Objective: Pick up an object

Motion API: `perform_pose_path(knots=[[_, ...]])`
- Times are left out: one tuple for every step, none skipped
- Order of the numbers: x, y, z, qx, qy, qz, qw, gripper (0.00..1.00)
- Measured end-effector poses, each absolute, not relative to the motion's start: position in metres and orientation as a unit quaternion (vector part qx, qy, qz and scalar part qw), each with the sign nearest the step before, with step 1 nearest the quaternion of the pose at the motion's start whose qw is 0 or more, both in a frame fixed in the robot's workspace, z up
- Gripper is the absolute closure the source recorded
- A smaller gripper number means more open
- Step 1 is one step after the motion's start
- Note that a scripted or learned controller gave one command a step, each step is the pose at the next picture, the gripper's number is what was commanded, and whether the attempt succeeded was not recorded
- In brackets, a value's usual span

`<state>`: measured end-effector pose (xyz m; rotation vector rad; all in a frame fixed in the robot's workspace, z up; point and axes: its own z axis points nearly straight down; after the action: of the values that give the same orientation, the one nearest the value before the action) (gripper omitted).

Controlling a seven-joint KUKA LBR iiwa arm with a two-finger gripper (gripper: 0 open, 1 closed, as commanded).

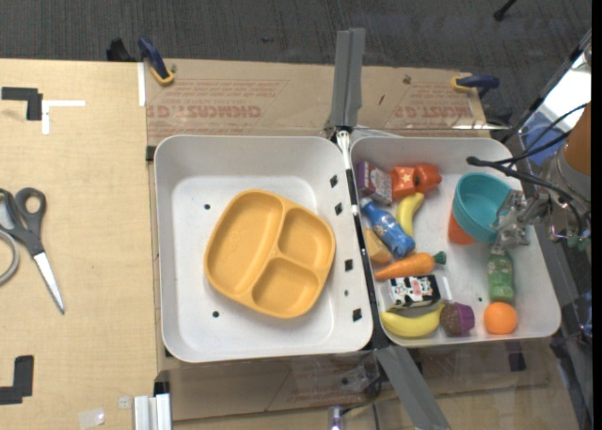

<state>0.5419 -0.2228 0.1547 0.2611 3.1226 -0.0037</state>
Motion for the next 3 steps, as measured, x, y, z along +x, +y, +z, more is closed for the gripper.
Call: perform_pose_path(knots=[[0.542, -0.216, 0.133, 0.332, 0.943, 0.0054, 0.026, 1.0], [0.51, -0.138, 0.159, 0.408, 0.913, -0.0003, 0.0, 1.0], [0.51, -0.138, 0.159, 0.408, 0.913, -0.0004, 0.0, 0.0]])
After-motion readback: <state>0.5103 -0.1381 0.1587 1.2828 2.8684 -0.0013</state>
